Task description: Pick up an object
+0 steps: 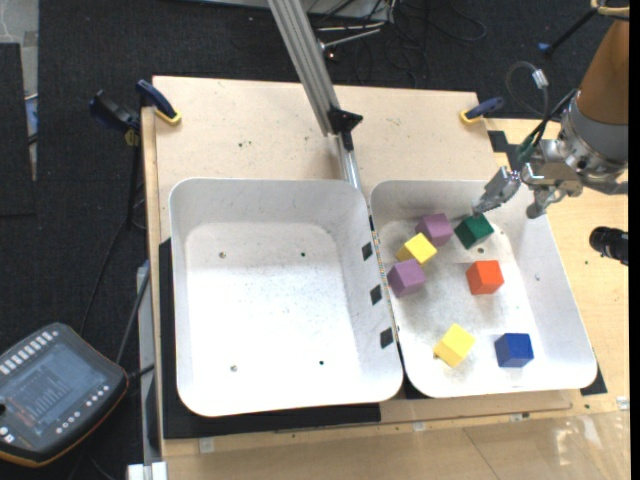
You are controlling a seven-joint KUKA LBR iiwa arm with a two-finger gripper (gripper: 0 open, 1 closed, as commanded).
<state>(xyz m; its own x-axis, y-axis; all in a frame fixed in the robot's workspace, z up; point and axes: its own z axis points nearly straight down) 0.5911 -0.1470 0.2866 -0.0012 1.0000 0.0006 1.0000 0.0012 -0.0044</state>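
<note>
The right bin [548, 298] holds several small blocks. A green block [474, 231] lies near its far edge beside a purple block [435, 228]. A yellow block [420, 249] and a second purple block [406, 276] sit to the left. An orange block [485, 277] rests in the middle, with another yellow block [454, 345] and a blue block [513, 349] at the front. My gripper [518, 196] hangs over the bin's far right edge, up and to the right of the green block. It is open, and nothing sits between its fingers.
The left bin [185, 208] adjoins the right one. A slanted metal pole [305, 53] ends at the far seam between the bins. Clamps [158, 103] grip the board's far corners. A teach pendant [50, 393] lies on the floor at the lower left.
</note>
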